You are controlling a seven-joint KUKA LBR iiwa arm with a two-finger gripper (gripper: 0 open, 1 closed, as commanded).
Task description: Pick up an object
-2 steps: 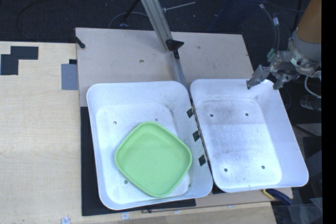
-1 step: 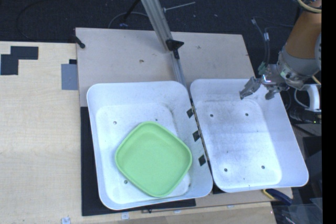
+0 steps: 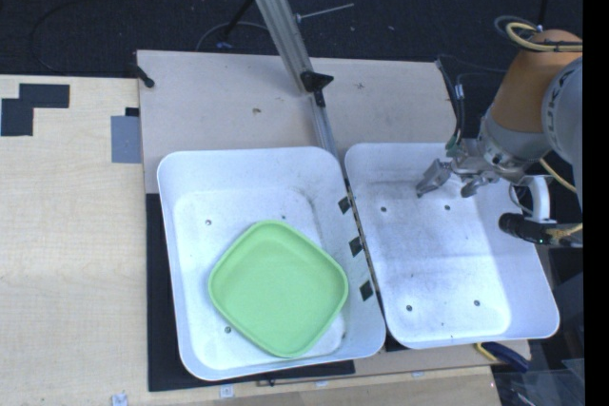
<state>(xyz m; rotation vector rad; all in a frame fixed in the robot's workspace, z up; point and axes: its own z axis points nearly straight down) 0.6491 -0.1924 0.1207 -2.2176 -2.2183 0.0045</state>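
Observation:
A light green square plate [image 3: 278,286] with rounded corners lies flat in the left bin [image 3: 190,176], toward its front middle. My gripper [image 3: 449,183] hangs over the far right part of the right bin [image 3: 447,338], well away from the plate. Its two fingers [image 3: 430,181] are spread apart and point down-left, with nothing between them.
A slanted aluminium bar [image 3: 285,24] runs from the back down to the divide between the two bins. Black clips [image 3: 354,242] sit along that divide. The arm [image 3: 533,100] comes in from the right above the right bin's far edge.

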